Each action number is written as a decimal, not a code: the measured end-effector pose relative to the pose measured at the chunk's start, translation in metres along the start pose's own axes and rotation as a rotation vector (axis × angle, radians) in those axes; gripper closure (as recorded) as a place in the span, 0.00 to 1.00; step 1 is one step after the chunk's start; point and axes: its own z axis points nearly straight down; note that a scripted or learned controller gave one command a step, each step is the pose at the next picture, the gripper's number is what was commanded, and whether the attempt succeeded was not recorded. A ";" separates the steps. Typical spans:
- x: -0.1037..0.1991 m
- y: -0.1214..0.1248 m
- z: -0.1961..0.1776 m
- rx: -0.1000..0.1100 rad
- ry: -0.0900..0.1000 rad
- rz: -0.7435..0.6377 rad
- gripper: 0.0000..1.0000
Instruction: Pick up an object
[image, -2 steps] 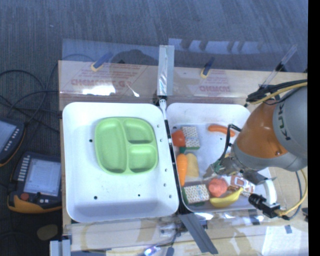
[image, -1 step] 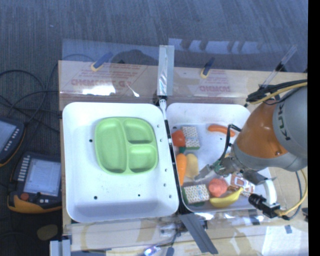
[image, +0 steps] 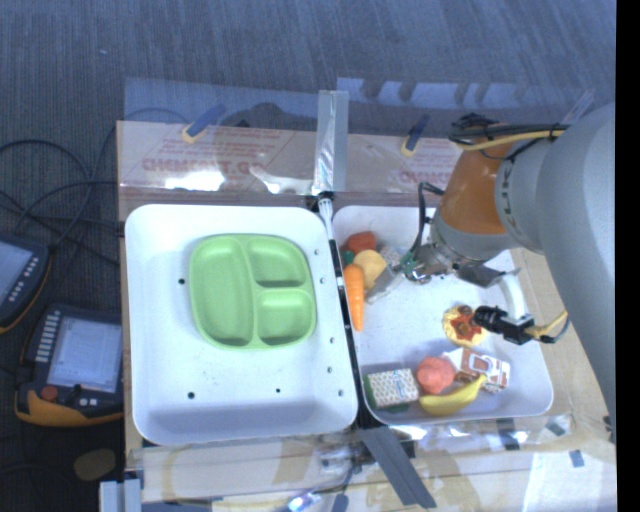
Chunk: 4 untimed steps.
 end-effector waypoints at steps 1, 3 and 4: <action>-0.046 -0.068 -0.095 0.012 0.008 -0.216 0.00; -0.053 -0.074 -0.011 -0.005 0.001 -0.287 1.00; -0.033 -0.083 -0.088 0.013 0.009 0.014 1.00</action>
